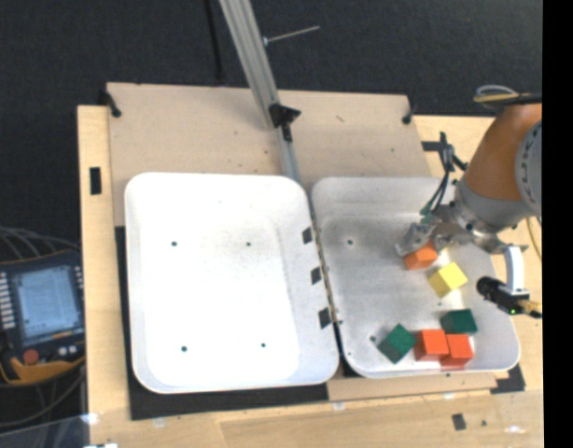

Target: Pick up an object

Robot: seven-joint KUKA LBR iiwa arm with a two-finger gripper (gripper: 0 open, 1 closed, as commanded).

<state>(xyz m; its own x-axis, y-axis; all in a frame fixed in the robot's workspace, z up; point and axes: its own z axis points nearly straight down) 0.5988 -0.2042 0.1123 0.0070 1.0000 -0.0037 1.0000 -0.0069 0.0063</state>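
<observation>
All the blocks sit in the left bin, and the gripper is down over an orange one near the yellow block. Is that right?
Wrong bin. The camera view shows the blocks in the right bin, where the gripper is down over an orange block near the yellow block.

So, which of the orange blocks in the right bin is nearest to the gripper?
The lone orange block high in the right bin, right at the gripper. The other two orange blocks sit together at the bin's bottom edge, by the green ones.
</observation>
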